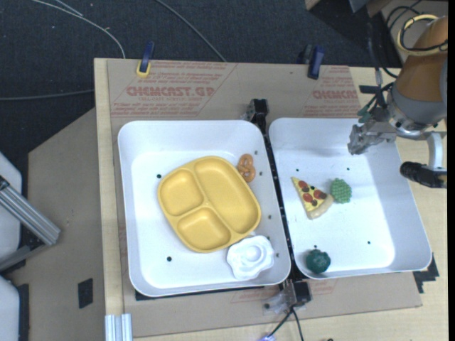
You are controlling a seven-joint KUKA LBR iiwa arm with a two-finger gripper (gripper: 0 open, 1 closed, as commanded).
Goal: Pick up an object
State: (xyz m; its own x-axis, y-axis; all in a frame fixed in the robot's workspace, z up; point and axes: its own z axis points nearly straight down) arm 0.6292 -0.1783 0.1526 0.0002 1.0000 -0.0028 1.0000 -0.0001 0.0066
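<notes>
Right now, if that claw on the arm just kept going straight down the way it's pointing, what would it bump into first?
Probably bare floor of the right bin. The gripper hangs over its upper part, and the pizza slice and green broccoli piece lie nearer the camera, though depth is hard to judge.

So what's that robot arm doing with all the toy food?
The robot arm's gripper hangs over the back of the right bin, with nothing in it that I can see. It's meant to pick something up. A pizza slice, a green broccoli and a dark green toy lie in that bin. The left bin holds a yellow tray, a pretzel and a white toy.
</notes>
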